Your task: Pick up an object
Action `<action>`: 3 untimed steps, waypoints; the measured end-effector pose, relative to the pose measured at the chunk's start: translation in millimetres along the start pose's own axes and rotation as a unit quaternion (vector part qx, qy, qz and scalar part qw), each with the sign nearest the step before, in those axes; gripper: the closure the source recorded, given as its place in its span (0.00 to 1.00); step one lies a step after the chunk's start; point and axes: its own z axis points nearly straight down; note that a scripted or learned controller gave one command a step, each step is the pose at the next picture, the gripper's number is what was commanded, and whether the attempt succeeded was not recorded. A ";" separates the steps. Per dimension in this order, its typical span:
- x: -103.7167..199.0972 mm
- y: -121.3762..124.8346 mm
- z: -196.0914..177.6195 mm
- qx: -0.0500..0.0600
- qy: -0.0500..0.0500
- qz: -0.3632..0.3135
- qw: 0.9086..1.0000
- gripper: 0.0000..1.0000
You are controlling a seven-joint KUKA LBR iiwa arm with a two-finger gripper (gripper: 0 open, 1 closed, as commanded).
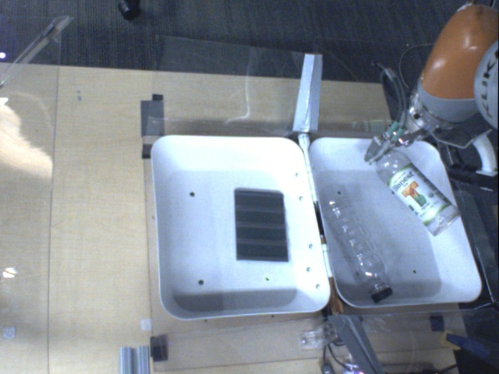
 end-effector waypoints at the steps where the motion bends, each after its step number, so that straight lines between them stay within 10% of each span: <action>1: -34.7 -4.7 23.1 0.001 0.000 0.053 0.999 1.00; 3: 22.8 28.7 -44.6 0.000 0.000 0.096 0.995 1.00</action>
